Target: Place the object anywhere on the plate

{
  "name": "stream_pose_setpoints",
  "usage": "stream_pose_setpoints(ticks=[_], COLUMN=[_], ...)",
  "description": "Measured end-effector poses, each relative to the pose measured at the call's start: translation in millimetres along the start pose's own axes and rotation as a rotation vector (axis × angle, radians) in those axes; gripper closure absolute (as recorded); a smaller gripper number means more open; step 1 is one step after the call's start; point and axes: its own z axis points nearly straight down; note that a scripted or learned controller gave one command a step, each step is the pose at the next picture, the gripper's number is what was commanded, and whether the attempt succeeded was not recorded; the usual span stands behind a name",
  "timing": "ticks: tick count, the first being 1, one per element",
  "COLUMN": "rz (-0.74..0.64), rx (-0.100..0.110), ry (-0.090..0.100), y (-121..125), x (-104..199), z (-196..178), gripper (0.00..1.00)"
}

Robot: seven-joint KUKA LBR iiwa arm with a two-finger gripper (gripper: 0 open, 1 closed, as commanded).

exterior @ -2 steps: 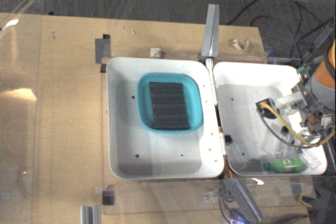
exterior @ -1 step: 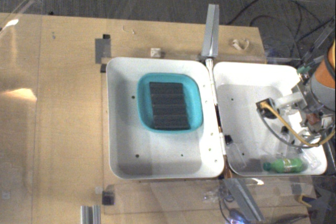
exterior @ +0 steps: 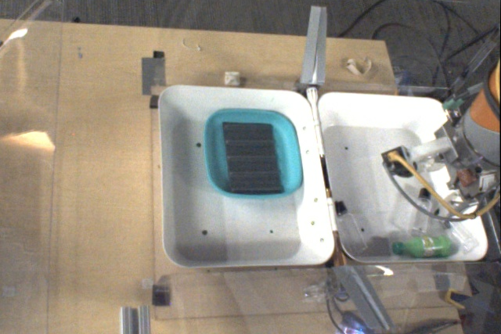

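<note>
A teal plate [exterior: 292, 156] with rounded corners lies in the left bin [exterior: 184, 207], toward its back. A dark ridged rectangular piece [exterior: 252, 158] rests on the plate's middle. A green bottle-like object [exterior: 423, 247] lies on its side in the right bin [exterior: 352, 129], against the front wall near the right corner. My gripper [exterior: 463, 182] hangs over the right side of the right bin, above and slightly behind the green object, apart from it. I see nothing held in it.
A grey upright post [exterior: 315, 47] stands behind the seam between the two bins. Small blocks [exterior: 155, 70] sit on the wooden bench beside the left bin. Cables trail behind the right bin.
</note>
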Motion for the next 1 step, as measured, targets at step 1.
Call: stream_pose_setpoints(ticks=[1], rz=[-0.001], rx=[0.000], ry=[0.000], y=[-2.7], x=[0.7], z=[-4.6], gripper=[0.00])
